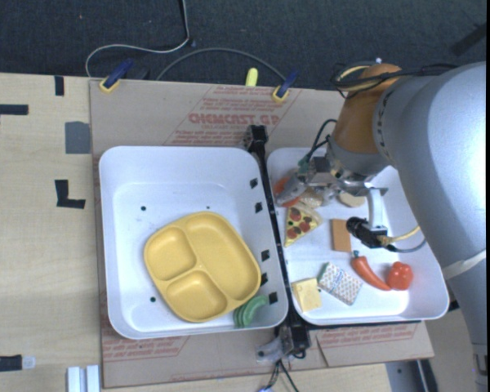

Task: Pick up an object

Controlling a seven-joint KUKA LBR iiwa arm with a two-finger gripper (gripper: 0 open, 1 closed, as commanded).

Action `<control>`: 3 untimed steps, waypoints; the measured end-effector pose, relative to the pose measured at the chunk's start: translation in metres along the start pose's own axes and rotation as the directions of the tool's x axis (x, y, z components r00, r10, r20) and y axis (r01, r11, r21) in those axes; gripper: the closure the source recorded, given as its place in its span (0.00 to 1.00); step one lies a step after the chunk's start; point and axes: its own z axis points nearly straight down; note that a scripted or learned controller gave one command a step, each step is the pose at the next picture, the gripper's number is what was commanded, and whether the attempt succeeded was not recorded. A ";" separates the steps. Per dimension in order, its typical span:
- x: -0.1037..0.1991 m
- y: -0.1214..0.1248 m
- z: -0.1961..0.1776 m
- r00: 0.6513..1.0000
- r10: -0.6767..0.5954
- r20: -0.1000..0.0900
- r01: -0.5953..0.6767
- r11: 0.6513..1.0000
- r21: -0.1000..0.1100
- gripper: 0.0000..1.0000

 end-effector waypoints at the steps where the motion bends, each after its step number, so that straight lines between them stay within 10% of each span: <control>1: -0.020 0.034 0.000 1.000 -0.001 -0.001 0.001 1.000 0.005 0.00; 2: -0.004 0.035 0.000 1.000 0.000 0.004 0.000 1.000 0.003 0.00; 3: -0.004 0.040 -0.019 1.000 0.000 0.003 0.000 1.000 -0.014 1.00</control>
